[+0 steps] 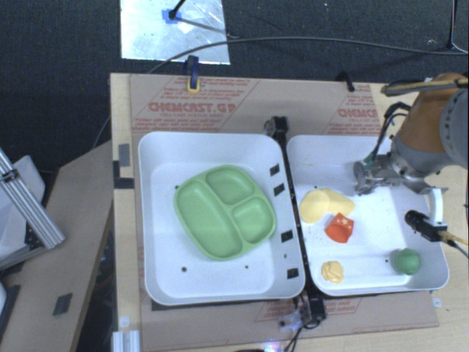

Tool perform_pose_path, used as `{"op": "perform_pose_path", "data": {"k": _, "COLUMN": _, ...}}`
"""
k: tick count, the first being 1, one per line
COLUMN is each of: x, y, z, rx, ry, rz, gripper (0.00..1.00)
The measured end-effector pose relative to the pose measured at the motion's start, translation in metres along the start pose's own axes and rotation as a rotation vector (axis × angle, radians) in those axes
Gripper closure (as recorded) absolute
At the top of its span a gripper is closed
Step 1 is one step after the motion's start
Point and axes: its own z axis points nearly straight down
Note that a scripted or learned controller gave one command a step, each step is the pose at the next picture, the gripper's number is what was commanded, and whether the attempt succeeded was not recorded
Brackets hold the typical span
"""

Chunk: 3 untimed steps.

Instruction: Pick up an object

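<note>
two shallow white bins are seen side by side on a cardboard-covered bench [220, 97]. the left bin [157, 196] holds a green divided plate [223, 211] with three compartments, lying tilted near the bin's middle. in the right bin [322, 156], a pale yellow object [321, 204] is found near the left part of the floor, and a small red-orange object [339, 228] is seen just beside it, at its lower right, seemingly touching it. a small yellow object [332, 271] lies near the bin's front wall, well apart from a green ball [405, 260] resting toward the front right corner. the arm [440, 123] is seen reaching in from the right, its orange band [429, 119] above the grey wrist, which is bent down and leftward over the back part of the right bin. the gripper [364, 180] is lowered close to the bin floor, above and to the right of the pale yellow object and apart from it. nothing can be seen between its fingertips; whether they are spread or closed cannot be told, as the tip is small and blurred. a black part [423, 224] is seen over the bin's right side, near the green ball. a clamp [193, 75] is fixed at the bench's back edge, and a shiny sheet [172, 20] lies on the dark floor behind.
</note>
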Motion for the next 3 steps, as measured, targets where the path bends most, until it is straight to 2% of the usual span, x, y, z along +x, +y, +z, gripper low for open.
{"op": "perform_pose_path", "data": {"k": 1, "x": 0.005, "y": 0.004, "z": -0.064, "rx": -0.003, "ry": 0.0, "rz": -0.001, "gripper": 1.0}}
{"op": "perform_pose_path", "data": {"k": 3, "x": 0.007, "y": 0.014, "z": -0.147, "rx": 0.0, "ry": 0.0, "rz": -0.002, "gripper": 1.0}}
